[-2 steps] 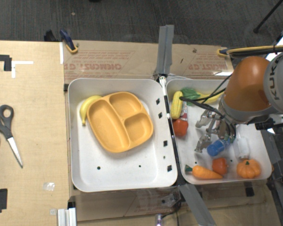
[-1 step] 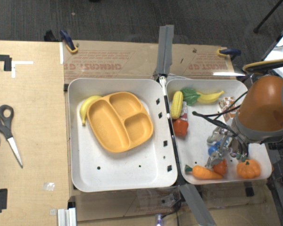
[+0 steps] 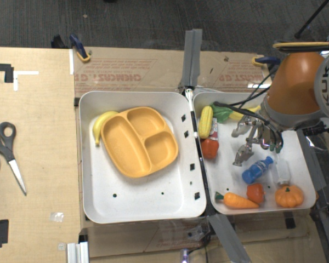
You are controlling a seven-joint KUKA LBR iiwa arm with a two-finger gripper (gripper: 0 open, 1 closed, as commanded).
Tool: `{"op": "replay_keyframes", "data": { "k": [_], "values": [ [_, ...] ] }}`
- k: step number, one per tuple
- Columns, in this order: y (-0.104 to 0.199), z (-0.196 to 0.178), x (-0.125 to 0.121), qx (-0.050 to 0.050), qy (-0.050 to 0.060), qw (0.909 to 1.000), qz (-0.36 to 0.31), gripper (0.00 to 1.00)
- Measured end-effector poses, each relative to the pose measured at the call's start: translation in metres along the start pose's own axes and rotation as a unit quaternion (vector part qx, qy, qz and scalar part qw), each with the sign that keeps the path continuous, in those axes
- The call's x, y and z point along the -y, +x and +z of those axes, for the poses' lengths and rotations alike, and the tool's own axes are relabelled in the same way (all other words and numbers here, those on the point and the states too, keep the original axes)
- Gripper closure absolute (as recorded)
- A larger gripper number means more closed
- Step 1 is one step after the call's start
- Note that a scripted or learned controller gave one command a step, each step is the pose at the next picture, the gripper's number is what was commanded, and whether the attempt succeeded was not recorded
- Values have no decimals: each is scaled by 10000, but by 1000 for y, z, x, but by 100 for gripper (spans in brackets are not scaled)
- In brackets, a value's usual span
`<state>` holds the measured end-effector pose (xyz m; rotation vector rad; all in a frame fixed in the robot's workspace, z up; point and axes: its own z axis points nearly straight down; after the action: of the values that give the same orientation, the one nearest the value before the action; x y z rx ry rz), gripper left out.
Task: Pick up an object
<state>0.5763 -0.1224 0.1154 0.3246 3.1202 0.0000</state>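
My gripper (image 3: pixel 240 144) hangs over the middle of the right bin (image 3: pixel 304 163), open, with bare bin floor between its fingers. A blue bottle (image 3: pixel 257 170) lies just below and right of the lower fingertip (image 3: pixel 240 158), apart from it. Left of the gripper are a red pepper (image 3: pixel 210 148) and a corn cob (image 3: pixel 206 121). Behind it sits a green vegetable (image 3: pixel 221 114). Along the bin's front edge lie a carrot (image 3: pixel 239 201), a small red piece (image 3: pixel 255 192) and a small orange pumpkin (image 3: pixel 289 196).
The left bin (image 3: pixel 131 201) holds a yellow divided plate (image 3: pixel 139 141) with a banana (image 3: pixel 100 124) against its far left rim. Scissors (image 3: pixel 10 155) lie on the bench at far left. The arm's orange band (image 3: pixel 296 81) overhangs the right bin's back right corner.
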Motion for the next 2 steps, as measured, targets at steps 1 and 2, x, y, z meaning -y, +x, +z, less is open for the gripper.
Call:
{"op": "replay_keyframes", "data": {
  "k": [1, 2],
  "values": [
    [79, 23, 45, -12, 0, 9973, -738, 0],
    [78, 14, 44, 5, 3, 9972, -745, 100]
  ]
}}
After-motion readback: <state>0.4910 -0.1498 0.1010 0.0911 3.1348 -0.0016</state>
